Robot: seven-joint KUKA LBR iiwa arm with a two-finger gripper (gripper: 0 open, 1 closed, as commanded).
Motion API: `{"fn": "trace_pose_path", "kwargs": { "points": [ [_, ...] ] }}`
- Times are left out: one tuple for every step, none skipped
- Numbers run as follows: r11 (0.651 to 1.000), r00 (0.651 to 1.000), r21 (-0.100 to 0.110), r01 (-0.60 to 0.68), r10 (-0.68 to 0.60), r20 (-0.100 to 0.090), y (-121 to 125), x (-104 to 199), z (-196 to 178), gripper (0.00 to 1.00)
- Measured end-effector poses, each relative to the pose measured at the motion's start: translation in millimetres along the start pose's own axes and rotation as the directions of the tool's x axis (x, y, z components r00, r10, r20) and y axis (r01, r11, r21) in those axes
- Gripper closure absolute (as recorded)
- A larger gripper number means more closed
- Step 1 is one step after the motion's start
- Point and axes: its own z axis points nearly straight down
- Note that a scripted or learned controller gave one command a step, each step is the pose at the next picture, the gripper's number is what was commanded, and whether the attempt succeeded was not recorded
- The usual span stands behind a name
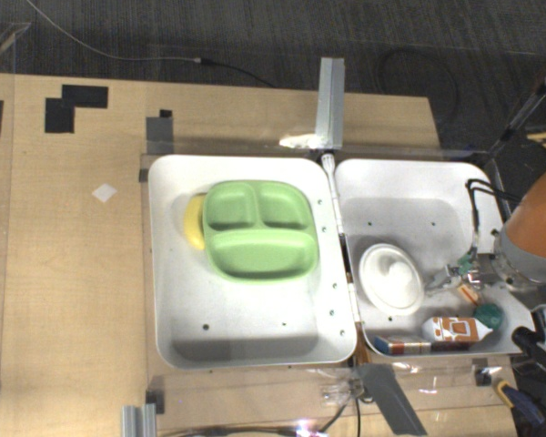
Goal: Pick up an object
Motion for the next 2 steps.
{"fn": "trace_pose_path", "kwargs": {
  "points": [
    [1.000, 1.000, -0.021, 0.000, 0.001, 0.014, 6.1, -4.9, -18.3, 1.00],
    [1.000, 1.000, 0.015, -0.022, 0.022, -0.006, 3.1, 7.3, -104.1, 1.00]
  ]
}}
